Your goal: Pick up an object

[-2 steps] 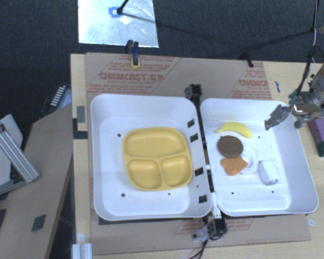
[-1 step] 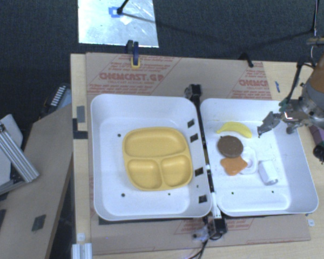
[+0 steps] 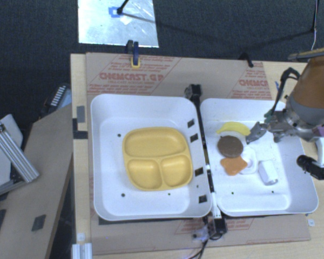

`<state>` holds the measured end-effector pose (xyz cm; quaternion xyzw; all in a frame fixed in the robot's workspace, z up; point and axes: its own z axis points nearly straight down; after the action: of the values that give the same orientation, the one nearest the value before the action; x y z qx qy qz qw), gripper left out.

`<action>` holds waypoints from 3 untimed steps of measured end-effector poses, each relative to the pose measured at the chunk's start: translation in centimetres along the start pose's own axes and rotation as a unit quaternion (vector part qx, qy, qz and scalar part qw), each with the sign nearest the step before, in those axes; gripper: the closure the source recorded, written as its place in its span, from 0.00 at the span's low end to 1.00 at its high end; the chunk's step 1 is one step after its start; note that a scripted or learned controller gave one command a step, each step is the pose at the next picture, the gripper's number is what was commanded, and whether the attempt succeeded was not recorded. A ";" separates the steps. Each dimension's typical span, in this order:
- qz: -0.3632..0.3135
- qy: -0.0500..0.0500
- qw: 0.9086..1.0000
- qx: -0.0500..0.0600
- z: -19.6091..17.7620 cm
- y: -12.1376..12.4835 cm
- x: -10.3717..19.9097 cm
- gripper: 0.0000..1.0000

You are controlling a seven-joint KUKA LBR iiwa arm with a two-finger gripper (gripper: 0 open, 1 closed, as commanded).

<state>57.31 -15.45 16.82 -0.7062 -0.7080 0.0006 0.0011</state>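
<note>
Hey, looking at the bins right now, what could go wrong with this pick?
1. The banana, brown round piece, orange piece and white fried-egg toy sit bunched together in the right bin, so closing on one may nudge or drag another.
2. The gripper hovers at the banana's right end, so a descent here might clip its tip rather than straddle it.
3. These pieces lie low and flat, so a grasp could slip.

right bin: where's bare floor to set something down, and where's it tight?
Bare floor in the right bin: the near strip below the orange piece and white block, and the far strip above the banana. Crowded: the middle-left, where banana, brown disc, orange piece and white block cluster, with the gripper beside the banana.
</note>
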 end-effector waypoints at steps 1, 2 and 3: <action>0.000 0.000 1.000 0.000 4.4 0.6 0.1 0.00; 0.001 -0.001 1.000 -0.003 3.0 0.8 0.0 1.00; -0.001 -0.001 1.000 -0.004 -1.6 1.7 0.0 1.00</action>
<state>59.00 -15.49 18.47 -0.7056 -0.7087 -0.0012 -0.0022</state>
